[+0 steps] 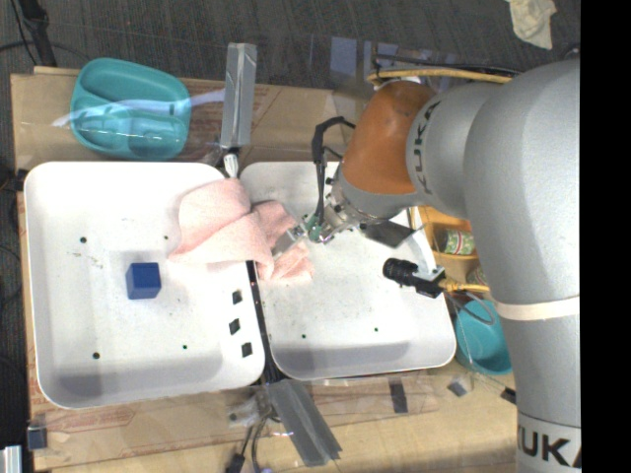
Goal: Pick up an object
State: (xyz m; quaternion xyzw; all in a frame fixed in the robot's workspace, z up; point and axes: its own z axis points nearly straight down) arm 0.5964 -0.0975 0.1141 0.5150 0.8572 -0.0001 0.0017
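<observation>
Cloth, pink, rumpled fabric, draped across the shared rims of two shallow white bins, long axis left-right. Right end touching jaws, bulk lying leftward. Cannot tell whether jaws apart or together.

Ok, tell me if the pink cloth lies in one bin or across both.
Across both: pink cloth drapes from left bin over the rims into right bin.

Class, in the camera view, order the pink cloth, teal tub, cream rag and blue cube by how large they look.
Largest: pink cloth and teal tub, too alike to rank.
Next: cream rag, though it seems farther from the camera, so its true size is unsure.
Smallest: blue cube.
</observation>
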